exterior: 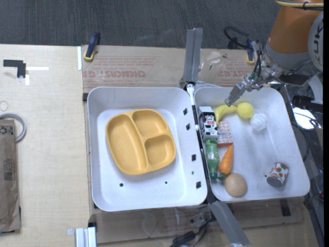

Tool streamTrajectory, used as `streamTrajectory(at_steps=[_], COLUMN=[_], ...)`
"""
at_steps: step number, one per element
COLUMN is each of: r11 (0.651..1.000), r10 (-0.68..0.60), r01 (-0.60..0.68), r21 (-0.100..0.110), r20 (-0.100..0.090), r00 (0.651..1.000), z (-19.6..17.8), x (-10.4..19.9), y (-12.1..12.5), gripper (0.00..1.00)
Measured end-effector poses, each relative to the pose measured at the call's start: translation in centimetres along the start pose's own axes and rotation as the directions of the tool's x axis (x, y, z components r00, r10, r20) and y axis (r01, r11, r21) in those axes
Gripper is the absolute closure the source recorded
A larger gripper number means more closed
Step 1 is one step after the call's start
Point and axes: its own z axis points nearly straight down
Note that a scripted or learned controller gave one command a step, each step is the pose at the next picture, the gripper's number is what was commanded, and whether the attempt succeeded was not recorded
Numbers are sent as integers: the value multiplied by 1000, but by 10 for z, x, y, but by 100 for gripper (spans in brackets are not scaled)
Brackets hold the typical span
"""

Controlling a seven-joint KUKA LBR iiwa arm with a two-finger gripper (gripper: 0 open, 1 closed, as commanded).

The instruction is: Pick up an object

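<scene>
Plate [140, 146], yellow, sits in my left bin [97, 153]. Centre-right I see bottle [212, 156], carrot [226, 158], potato [236, 184], banana [224, 111], lemon [245, 110], cup [278, 174]. Gripper [238, 92] hovers at upper right above the banana; can't tell its spread.

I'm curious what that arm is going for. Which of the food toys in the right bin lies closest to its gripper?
The yellow banana, right under the gripper near the bin's far edge. The carrot and the tan potato lie nearer the front.

Bulky orange arm segment [294, 22] with grey casing, black cables looping beside it, slim grey end effector [237, 94]
</scene>
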Motion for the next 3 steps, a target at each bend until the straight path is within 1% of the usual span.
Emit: streamTrajectory(at_steps=[1, 2, 3], r11=[999, 1000, 985], r10=[35, 29, 174], r01=[-35, -29, -174], r21=[4, 3, 1], r20=[-3, -3, -1], r00=[999, 1000, 985], z=[32, 122, 105], x=[72, 31, -3], y=[-47, -66, -46], gripper=[0, 0, 0])
